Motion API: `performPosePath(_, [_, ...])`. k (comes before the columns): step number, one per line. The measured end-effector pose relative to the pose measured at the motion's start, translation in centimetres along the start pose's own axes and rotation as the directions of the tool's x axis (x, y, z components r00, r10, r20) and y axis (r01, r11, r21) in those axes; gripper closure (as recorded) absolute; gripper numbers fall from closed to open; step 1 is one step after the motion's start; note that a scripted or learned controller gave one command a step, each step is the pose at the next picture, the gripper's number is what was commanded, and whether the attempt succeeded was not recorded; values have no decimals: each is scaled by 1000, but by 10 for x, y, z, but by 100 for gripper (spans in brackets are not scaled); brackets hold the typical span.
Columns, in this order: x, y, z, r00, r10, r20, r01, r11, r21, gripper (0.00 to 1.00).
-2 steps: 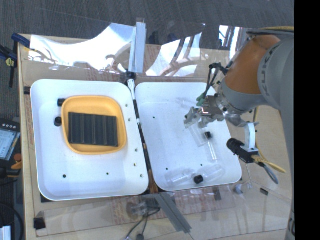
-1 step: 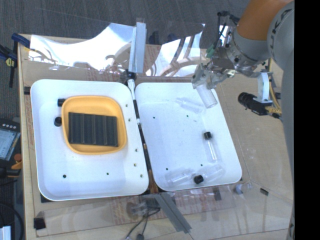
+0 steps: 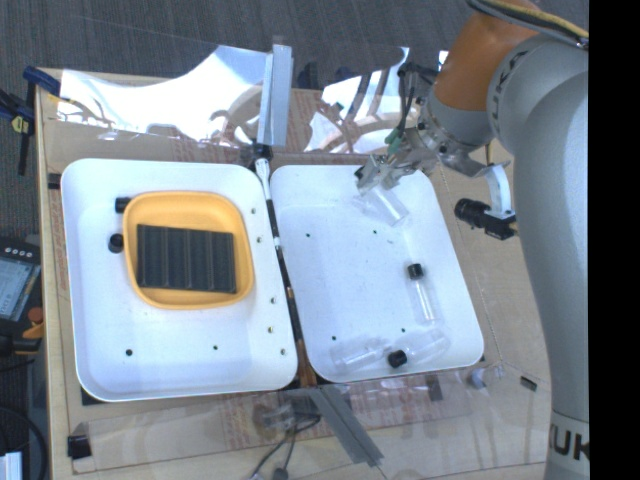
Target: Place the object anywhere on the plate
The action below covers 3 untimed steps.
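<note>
Two shallow white bins are seen side by side on a bench from above. In the left bin (image 3: 90, 348), at the left centre of the frame, a yellow plate (image 3: 150, 218) with a dark ribbed panel in its middle is set. In the right bin (image 3: 330, 268), clear plastic objects are scattered: a small tube with a black cap (image 3: 420, 288) at the right centre, and a larger clear bottle with a black cap (image 3: 385, 353) lying along the lower edge. Another clear piece (image 3: 385, 206) is seen in the upper part of this bin, just below the gripper.

The grey arm with its orange band (image 3: 475, 53) is reached in from the upper right of the frame. The gripper (image 3: 385, 173) is placed at the upper edge of the right bin, low over the clear piece. How far the pincer is open, and whether anything is held, cannot be told, since the fingertips are blurred against the transparent plastic and the shiny clutter behind.

The objects to be moved are all well apart from the plate, in the other bin. Several failures are judged possible. A clear, smooth, rounded item could be squeezed out sideways as the pincer is closed. The item could be dropped when carried over the raised rims between the bins. A grasp so near the bin wall could be blocked by the rim.
</note>
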<state>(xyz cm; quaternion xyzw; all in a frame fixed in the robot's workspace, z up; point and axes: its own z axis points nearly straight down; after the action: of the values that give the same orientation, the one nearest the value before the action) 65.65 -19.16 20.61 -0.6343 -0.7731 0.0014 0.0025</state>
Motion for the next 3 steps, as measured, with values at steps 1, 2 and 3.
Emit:
performPosePath(1, [52, -61, 40, 976, -218, 0, 218, 976, -1, 100])
performPosePath(2, [90, -30, -23, 969, -248, 4, 248, 969, -4, 100])
performPosePath(3, [90, -30, -23, 969, -248, 3, 248, 969, -4, 0])
